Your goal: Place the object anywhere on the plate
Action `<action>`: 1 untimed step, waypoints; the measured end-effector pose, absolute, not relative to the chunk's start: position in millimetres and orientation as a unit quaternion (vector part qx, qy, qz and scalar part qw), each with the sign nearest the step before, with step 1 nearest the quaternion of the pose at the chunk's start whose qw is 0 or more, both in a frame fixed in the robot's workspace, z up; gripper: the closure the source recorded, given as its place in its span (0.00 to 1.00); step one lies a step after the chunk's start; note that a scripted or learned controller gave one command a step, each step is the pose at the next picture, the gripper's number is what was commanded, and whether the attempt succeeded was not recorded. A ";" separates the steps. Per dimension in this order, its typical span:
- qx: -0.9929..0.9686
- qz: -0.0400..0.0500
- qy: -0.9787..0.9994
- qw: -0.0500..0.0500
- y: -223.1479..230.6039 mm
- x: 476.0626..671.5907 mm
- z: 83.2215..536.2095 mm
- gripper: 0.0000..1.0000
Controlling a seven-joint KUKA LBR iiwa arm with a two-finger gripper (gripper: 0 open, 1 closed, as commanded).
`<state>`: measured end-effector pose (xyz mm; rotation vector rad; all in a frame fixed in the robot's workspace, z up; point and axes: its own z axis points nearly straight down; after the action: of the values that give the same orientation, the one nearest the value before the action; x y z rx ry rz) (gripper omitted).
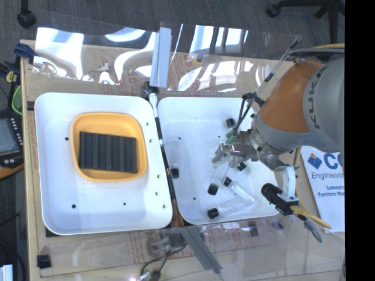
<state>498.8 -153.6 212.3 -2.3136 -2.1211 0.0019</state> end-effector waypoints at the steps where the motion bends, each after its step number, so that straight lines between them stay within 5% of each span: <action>1: -0.666 0.001 -0.746 0.002 -106.8 476.2 182.5 1.00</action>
<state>476.2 -106.8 182.5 -2.0893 -2.3417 0.0021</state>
